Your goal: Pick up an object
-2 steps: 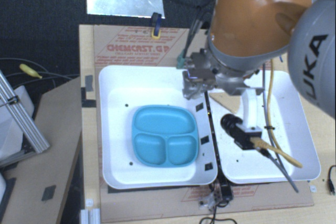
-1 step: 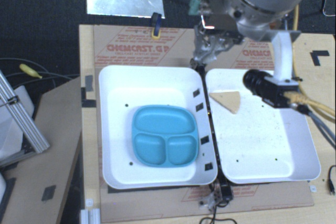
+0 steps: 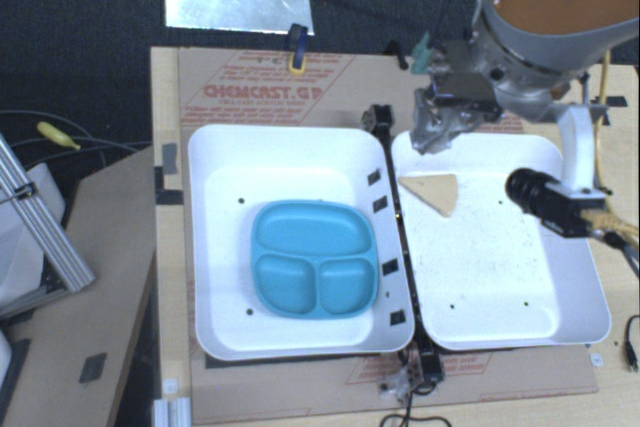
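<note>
The right bin (image 3: pixel 560 315) lies mostly bare, with only a tan wedge (image 3: pixel 432 191) near its back left corner. A blue tray (image 3: pixel 314 258) fills the middle of the left bin (image 3: pixel 215 205).

Light-blue divided plate (image 3: pixel 315 258) in a white bin (image 3: pixel 222 175) — tan wedge (image 3: pixel 434 190) on speckled white bin (image 3: pixel 575 315).

Blue divided tray (image 3: pixel 315 258) lies in left bin (image 3: pixel 215 165) (bottom flat)

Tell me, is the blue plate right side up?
Yes. The plate lies flat in the left bin, its three hollows facing up.
</note>
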Available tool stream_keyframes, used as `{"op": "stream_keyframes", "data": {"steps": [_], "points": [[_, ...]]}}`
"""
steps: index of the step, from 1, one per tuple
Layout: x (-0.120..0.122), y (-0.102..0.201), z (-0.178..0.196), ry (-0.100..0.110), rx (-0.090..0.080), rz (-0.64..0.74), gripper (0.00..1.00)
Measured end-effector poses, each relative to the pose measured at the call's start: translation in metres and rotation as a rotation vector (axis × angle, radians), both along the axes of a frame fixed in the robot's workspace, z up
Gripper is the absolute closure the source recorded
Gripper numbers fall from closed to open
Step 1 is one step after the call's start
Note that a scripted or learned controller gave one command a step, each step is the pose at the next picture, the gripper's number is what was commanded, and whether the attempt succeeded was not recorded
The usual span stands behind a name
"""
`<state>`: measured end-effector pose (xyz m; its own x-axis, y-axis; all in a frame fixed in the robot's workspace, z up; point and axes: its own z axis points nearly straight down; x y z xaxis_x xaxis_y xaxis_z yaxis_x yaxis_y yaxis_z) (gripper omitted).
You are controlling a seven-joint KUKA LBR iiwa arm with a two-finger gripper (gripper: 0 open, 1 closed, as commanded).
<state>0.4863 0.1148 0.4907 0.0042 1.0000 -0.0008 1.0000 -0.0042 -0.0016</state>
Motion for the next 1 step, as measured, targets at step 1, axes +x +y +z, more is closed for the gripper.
{"op": "stream_keyframes", "data": {"steps": [1], "points": [[-0.0001,0.0354,-0.0497,0.001,0.001,0.01,1.0]]}}
